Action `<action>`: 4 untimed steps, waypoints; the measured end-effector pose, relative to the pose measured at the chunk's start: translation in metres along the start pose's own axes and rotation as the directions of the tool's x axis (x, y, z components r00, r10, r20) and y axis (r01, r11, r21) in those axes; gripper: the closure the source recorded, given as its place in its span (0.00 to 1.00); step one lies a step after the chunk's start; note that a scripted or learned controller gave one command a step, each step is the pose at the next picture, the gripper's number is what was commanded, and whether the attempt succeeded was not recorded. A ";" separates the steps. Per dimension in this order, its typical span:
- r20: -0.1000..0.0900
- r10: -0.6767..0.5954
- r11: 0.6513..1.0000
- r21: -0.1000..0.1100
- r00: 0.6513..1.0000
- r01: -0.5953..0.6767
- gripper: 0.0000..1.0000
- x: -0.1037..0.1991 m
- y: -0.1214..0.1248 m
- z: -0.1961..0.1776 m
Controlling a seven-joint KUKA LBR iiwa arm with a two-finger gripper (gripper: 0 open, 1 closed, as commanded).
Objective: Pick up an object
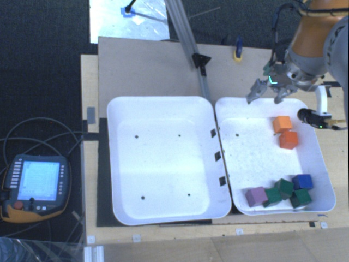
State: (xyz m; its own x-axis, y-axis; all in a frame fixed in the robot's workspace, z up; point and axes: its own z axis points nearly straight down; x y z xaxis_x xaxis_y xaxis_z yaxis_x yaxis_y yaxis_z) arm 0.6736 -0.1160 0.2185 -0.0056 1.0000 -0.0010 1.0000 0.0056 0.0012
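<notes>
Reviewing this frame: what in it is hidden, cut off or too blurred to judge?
- Arm: cut off by the camera view's top and right edges.
- Tool: small and blurred; its fingers look spread with nothing between them.
- Green blocks: packed against the blue block and purple block; their count and overlap are unclear.
- Two orange blocks: touching or apart, unclear.
- Pendant screen: glare washes it out.

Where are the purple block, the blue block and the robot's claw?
purple block [254,196]: camera view, its top face.
blue block [302,181]: camera view, its top face.
claw [268,96]: camera view, midway between its fingertips.
</notes>
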 end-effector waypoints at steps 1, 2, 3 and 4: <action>0.000 0.002 1.000 0.003 1.000 -0.002 0.00 0.000 -0.003 0.041; 0.000 0.003 1.000 0.004 1.000 -0.003 0.00 -0.006 0.004 0.093; 0.000 0.002 1.000 0.002 1.000 -0.002 0.00 -0.006 0.004 0.129; 0.002 -0.001 1.000 -0.004 1.000 0.001 1.00 -0.006 0.006 0.115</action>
